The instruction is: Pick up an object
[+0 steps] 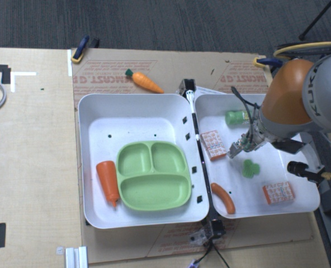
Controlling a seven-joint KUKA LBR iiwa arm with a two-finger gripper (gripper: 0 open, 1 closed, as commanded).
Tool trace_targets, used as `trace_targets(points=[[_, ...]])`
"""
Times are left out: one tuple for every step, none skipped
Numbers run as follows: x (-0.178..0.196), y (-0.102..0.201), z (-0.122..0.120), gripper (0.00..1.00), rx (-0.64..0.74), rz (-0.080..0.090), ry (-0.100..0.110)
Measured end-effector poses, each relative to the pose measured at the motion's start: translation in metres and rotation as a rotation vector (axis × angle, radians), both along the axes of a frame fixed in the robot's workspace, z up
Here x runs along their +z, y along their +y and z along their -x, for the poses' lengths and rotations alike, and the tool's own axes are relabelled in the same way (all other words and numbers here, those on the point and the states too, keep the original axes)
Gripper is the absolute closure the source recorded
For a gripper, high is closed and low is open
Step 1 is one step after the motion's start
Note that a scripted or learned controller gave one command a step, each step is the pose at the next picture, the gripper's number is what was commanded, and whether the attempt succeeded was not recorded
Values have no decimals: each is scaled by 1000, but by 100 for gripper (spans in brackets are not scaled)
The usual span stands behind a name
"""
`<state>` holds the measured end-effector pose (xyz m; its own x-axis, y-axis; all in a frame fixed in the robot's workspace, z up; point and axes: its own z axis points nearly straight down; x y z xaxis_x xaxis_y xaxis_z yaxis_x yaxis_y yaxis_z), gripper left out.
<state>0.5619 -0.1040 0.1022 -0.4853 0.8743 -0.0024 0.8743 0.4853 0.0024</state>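
My gripper hangs over the right bin, below the arm's orange band. It sits between a red-and-white packet to its left and a green broccoli-like piece just below and to its right. Nothing shows between its fingers. Also in the right bin are a light green bottle at the back, a second red-and-white packet at the front right, and an orange sausage at the front left.
The left bin holds a green divided plate and an orange carrot beside it. Another carrot lies on the cardboard behind the bins. A clamp joins the bins at the back.
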Motion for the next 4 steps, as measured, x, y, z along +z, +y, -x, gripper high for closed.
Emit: trace_targets(points=[[0,0,0,0,0,0,1],[90,77,-86,0,-75,0,1],[90,133,6,0,-66,0,4],[90,89,41,0,242,0,3]])
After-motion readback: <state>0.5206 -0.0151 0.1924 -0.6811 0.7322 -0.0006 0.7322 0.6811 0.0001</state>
